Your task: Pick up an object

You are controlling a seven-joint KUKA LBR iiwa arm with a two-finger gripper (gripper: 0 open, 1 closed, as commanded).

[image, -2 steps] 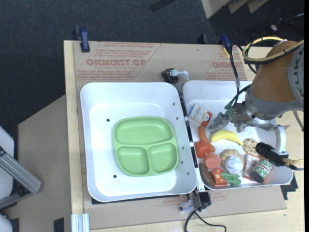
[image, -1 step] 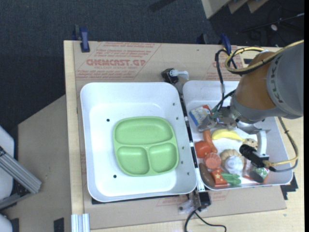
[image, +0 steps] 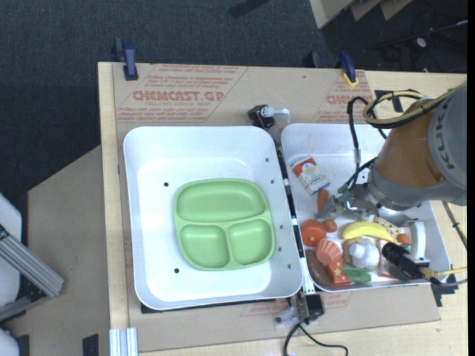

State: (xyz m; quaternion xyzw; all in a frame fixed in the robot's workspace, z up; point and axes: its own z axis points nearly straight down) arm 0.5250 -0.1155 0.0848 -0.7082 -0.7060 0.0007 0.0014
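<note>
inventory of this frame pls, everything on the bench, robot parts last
bins: 2, white, side by side on the bench
divided plate: 1, light green, three compartments, middle of left bin
small carton: 1, white and red, upper part of right bin
banana: 1, yellow, right bin beside the arm's wrist
tomato: 1, red, right bin near its left wall
mixed toy food pile: count unclear, orange, white, green, lower right bin
clamps: 2, blue, bench's far edge
board: 1, brown with red print, under the bins
arm: 1, grey with orange band, over right bin
gripper: 1, dark, low among the items
</note>
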